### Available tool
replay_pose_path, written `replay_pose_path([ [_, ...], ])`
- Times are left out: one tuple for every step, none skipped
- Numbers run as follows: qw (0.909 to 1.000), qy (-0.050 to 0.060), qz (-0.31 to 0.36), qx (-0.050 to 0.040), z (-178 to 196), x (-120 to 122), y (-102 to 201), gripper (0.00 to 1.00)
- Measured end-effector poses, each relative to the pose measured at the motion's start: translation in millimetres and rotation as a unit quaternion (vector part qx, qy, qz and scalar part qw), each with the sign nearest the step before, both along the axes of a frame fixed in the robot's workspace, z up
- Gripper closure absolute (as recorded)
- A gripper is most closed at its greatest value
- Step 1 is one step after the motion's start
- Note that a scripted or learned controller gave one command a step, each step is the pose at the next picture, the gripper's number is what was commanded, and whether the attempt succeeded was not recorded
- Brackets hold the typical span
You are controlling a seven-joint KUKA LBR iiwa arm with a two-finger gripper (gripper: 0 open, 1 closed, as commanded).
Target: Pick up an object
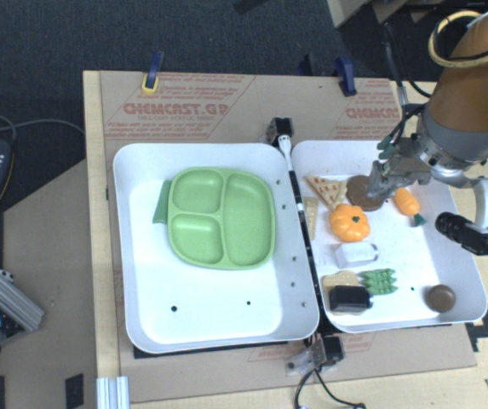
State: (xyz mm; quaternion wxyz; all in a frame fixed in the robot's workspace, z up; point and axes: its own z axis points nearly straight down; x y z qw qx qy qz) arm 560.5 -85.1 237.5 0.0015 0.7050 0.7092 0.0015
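Bins (133, 254) on seemingly cardboard-covered bench (226, 109)

Toys crowd right bin (461, 267); left bin's (141, 271) border open.

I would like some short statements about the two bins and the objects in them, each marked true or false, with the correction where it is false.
1. The green divided plate lies in the left bin. True.
2. The orange pumpkin lies on the green plate. False: it lies in the right bin, near the pizza slice.
3. The gripper is above the right bin. True.
4. The brown ball is in the far left corner of the left bin. False: it is near the front right corner of the right bin.
5. The black block sits beside the green toy. True.
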Motion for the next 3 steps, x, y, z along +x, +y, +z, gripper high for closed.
replay_pose_path([
  [1.0, 0.0, 0.0, 0.0005, 3, 8, 52, 1.0],
  [1.0, 0.001, 0.0, 0.0002, -7, 21, 93, 1.0],
  [1.0, 0.002, -0.003, 0.0002, -5, 17, 91, 1.0],
])
